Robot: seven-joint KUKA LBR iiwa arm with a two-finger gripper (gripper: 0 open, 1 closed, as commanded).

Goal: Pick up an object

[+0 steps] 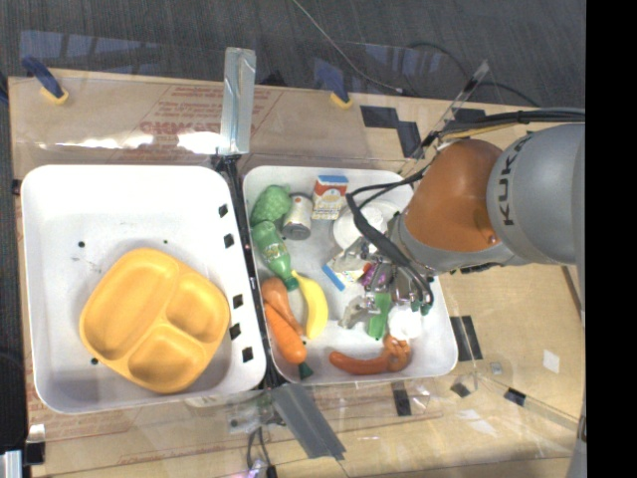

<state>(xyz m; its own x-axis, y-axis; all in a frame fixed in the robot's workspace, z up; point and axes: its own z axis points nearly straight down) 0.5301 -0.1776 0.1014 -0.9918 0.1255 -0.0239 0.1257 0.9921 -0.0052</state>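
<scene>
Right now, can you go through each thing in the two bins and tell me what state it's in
yellow tray: upright, alone in the left bin.
green bottle: lying on its side.
carrot: lying flat against the right bin wall.
banana: lying flat beside the carrot.
sausage: lying along the near wall.
small can: tipped on its side.
gripper: low in the right bin, over the clutter.

Looks like a robotics lab: taped-down cardboard bench (299, 108), two white bins (60, 207) holding toy food and a yellow divided tray (154, 319), loose cables (398, 58) over dark carpet (119, 8), KUKA arm (518, 197) reaching in.
</scene>
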